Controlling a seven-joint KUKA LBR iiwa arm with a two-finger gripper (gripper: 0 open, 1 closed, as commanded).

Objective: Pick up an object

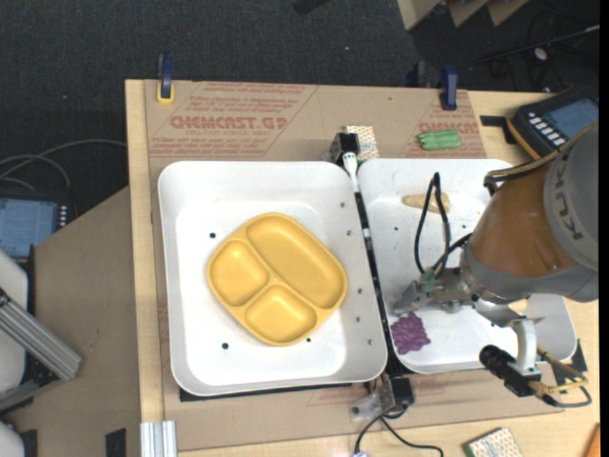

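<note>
- Claw [419,293] hung low over the right bin [455,352], just above purple grapes [409,331], presumably the target; its grip state could not be told.
- Yellow tray [276,276] lay in the left bin [186,255].

Two white bins: left bin [181,284] mid-frame, right bin [390,208] to its right. One yellow divided plate [276,276] with three compartments, centre of frame. One purple grape bunch [410,331] lower right of centre. One tan flat piece [419,201] upper right. One green object [440,141] on the board, upper right. Two blue clamps: clamp one [166,76] upper left, clamp two [448,88] upper right. One arm [533,227] at right edge.
</note>
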